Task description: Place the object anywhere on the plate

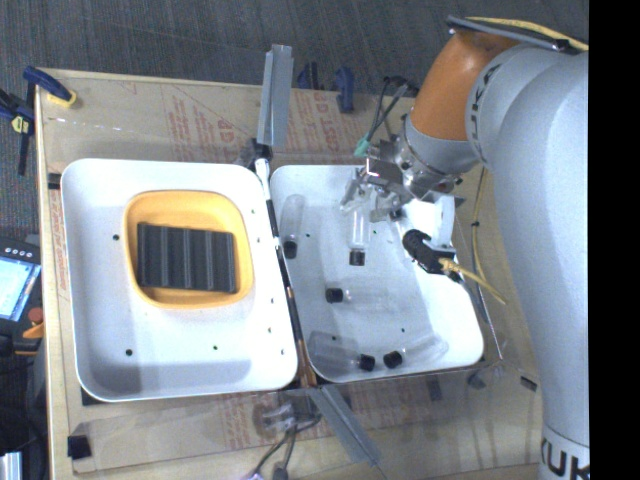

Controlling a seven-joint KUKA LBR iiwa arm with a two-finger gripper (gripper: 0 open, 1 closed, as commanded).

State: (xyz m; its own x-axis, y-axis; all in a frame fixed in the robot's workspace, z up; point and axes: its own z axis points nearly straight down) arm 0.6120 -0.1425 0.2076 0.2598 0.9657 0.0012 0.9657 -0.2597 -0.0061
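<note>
- Two shallow white bins sit side by side on the bench, the left bin (pixel 90 268) and the right bin (pixel 440 313), their inner rims almost touching.
- A yellow plate (pixel 185 208) with rounded corners lies in the left bin, toward its far edge and roughly centred between its sides.
- A dark ribbed block (pixel 187 256) rests on the plate, covering most of its middle.
- The grey arm (pixel 530 168), with its orange band (pixel 450 83), comes in over the right bin's far right corner.
- The gripper (pixel 357 240) hangs above the far half of the right bin, pointing down toward the bin floor.
- From here I cannot tell how far apart the jaws stand, nor whether anything is caught between them; the parts are pale and blur into the white floor.
- A small dark piece (pixel 356 258) sits just below the gripper's tip.
- Another small dark piece (pixel 334 294) lies near the middle of the right bin.
- Two more dark bits (pixel 380 360) lie close together by the right bin's near edge.
- Which of these is the task's object I cannot tell.
</note>
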